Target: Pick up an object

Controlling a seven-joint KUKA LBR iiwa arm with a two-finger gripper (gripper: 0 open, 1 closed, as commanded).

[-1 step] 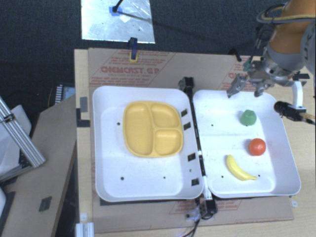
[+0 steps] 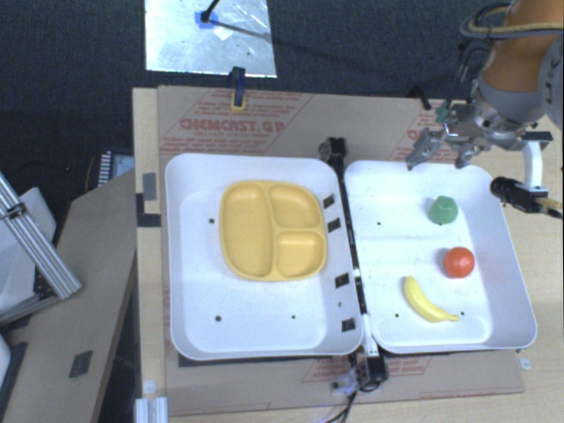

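You're looking at the gripper poised over the far rim of the right bin, its two fingers spread wide apart with nothing between them. Take the right bin as your landmark: inside it, a green object sits toward the far side, nearest the gripper but clear of it; an orange-red ball lies just nearer you than the green one; a yellow banana lies at the near side, angled, close to the ball without touching it. To the left of that bin, touching it along the middle divider, you have the left bin holding a yellow sectioned plate
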